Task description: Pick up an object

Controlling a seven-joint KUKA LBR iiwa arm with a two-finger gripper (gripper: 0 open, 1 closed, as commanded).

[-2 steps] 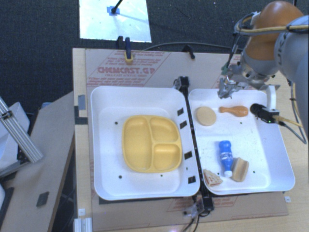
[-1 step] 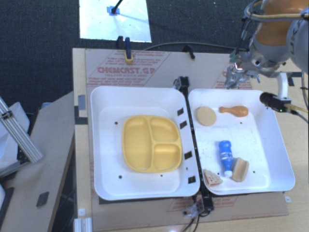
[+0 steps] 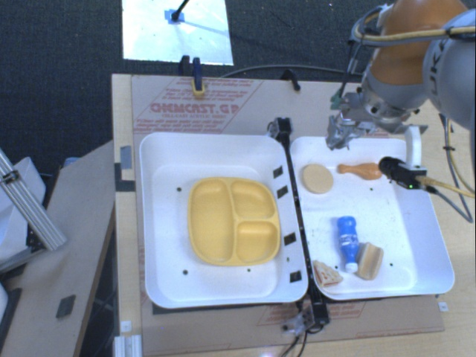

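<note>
Where the bench edge comes closest to the camera, the right bin holds three things along its near side: a wedge of sandwich by the divider, a slice of bread just to its right, and a blue bottle with a white cap lying lengthwise, touching or nearly touching the bread. Beside it, the left bin carries a yellow compartment plate with three sections, resting flat near the middle of the bin.

Further back in the right bin lie a round tan cookie and, just to its right, a brown drumstick pointing its narrow end toward the cookie. These two sit nearest the gripper, which hangs above the far rim of the right bin, a little beyond and between the cookie and the drumstick, apart from both. Nothing shows between its fingers, and how far they are spread cannot be told from this angle.

Behind the bins, a sheet of cardboard bears red print reading "CHEMCAST GP"; the smaller lines around it are too fine to read. A blue and yellow clamp sits at its far edge. Beyond that, a white sheet lies on the dark floor.
</note>
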